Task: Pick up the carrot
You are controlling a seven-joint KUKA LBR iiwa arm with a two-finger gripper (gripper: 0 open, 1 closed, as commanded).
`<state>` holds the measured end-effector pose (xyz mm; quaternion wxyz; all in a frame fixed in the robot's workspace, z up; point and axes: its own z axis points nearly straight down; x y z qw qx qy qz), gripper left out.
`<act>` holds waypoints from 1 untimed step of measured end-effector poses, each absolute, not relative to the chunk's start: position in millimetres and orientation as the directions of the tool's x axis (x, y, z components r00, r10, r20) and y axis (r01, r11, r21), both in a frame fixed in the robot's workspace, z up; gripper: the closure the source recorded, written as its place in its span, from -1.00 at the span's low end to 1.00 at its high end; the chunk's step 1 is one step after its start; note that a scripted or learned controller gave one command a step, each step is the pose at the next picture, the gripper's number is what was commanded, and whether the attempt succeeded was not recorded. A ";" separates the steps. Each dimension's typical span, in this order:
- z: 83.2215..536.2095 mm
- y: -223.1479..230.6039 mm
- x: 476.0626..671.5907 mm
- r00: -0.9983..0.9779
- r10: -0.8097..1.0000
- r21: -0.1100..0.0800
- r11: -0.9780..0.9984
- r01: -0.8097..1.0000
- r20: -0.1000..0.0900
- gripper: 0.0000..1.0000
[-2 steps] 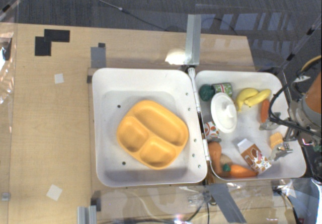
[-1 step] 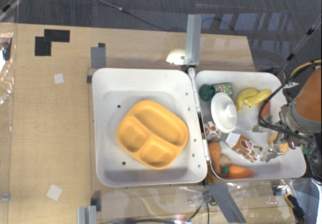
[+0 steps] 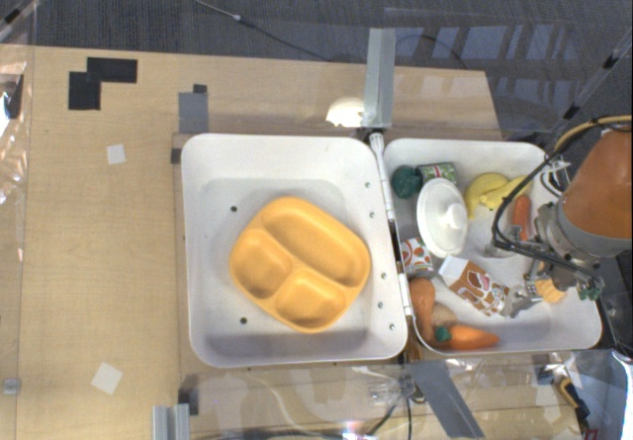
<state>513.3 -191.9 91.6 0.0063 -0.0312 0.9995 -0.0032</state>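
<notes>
A carrot (image 3: 467, 336) lies at the near edge of the right bin (image 3: 584, 329) beside a second carrot (image 3: 423, 300). The end effector (image 3: 524, 302) hovers to their right, its grip impossible to tell. Behind sit a white bowl (image 3: 442, 216) and a banana (image 3: 487, 191); a yellow divided plate (image 3: 300, 262) fills the left bin (image 3: 208, 329).

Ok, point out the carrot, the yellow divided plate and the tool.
carrot (image 3: 473, 336), camera view, middle of its orange body.
yellow divided plate (image 3: 259, 230), camera view, its upper-left rim.
tool (image 3: 527, 298), camera view, between its fingertips.
</notes>
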 end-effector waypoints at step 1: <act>104.4 -191.5 516.7 -0.997 -0.068 -0.011 0.998 -0.068 -0.022 1.00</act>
